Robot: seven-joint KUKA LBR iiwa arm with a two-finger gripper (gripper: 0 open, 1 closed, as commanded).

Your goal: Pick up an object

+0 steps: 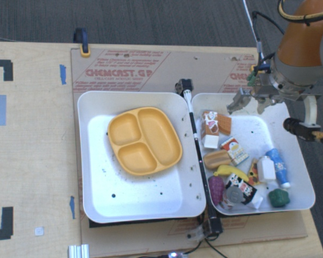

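Jaws (250, 104) spread, gripping nothing, above right bin's (299, 160) bare far corner; one yellow divided plate (144, 140) occupies left bin (91, 160).

A dark grey carpeted floor (151, 9) runs along the far side. The pale wooden bench (32, 155) carries a brown board (134, 71) printed with red lettering, blue tape marks (62, 74) and black marks (2, 70) on the left.
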